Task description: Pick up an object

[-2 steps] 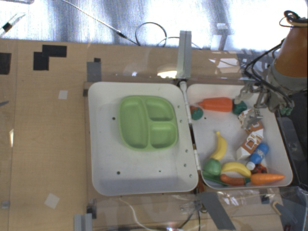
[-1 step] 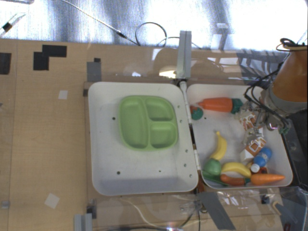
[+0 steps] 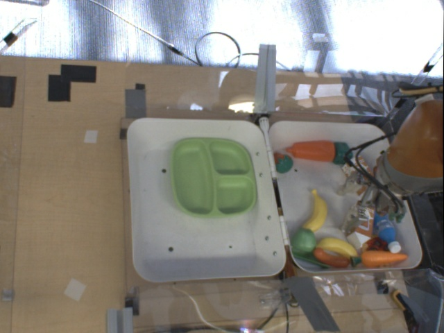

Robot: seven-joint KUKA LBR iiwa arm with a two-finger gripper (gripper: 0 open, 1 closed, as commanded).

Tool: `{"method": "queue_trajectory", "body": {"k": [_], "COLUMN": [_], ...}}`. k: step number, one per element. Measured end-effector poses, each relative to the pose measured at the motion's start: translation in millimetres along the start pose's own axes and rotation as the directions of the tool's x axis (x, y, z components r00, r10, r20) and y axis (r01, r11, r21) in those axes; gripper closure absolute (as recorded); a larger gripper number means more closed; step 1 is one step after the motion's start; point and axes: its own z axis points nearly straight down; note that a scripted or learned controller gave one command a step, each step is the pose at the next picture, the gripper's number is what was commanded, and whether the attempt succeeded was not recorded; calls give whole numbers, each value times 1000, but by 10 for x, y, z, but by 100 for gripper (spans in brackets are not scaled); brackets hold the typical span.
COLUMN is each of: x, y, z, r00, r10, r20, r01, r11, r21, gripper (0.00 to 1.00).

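Note:
The right bin (image 3: pixel 326 179) holds toy food. A long orange carrot (image 3: pixel 313 150) lies along its far side, with a small red and green piece (image 3: pixel 282 161) at its left end. A yellow banana (image 3: pixel 317 212) rests mid-bin. At the near edge are a green round fruit (image 3: pixel 303 241), a second banana (image 3: pixel 338 246), a red piece (image 3: pixel 331 259), a short carrot (image 3: pixel 383 258) and a blue bottle (image 3: pixel 386 229). My gripper (image 3: pixel 362 207) hangs low over the bin's right side, just left of the bottle, with cables around it.
The left bin (image 3: pixel 149 207) holds a green divided plate (image 3: pixel 211 175). A ridge (image 3: pixel 272 186) separates the two bins. A grey post (image 3: pixel 265 78) stands behind them. The orange-banded arm (image 3: pixel 416 144) covers the right bin's far right corner.

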Motion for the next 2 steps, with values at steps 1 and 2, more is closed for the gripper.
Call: {"method": "queue_trajectory", "body": {"k": [1,2], "x": [342,291], "y": [-281,-239], "z": [-9,-143], "r00": [997,998], "r10": [72,62], "r20": [0,12], "r01": [-72,-62], "r11": [997,998], "r21": [1,-2], "gripper": [0,100]}}
